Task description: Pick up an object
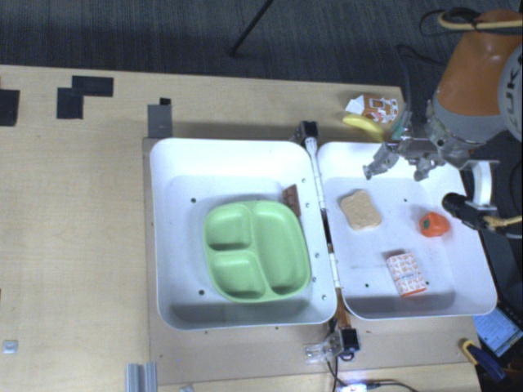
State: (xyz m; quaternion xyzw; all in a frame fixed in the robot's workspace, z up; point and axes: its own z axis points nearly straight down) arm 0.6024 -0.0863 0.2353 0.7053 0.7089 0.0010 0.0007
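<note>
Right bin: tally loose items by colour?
Tan, flat bread-like slice: 1
Orange-red, round tomato-like toy: 1
Red-and-white patterned small packet: 1
Total: 3, all lying in the right shallow white bin.

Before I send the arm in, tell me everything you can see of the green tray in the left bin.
The green tray is a pale green, plastic-looking divided plate with rounded corners and three compartments: two smaller ones on its left side and one long one on its right. It lies flat, right way up and turned slightly askew, on the floor of the left bin, towards the near right. All three compartments look bare. A small brown thing lies right at its far right corner; whether they touch is unclear.
</note>
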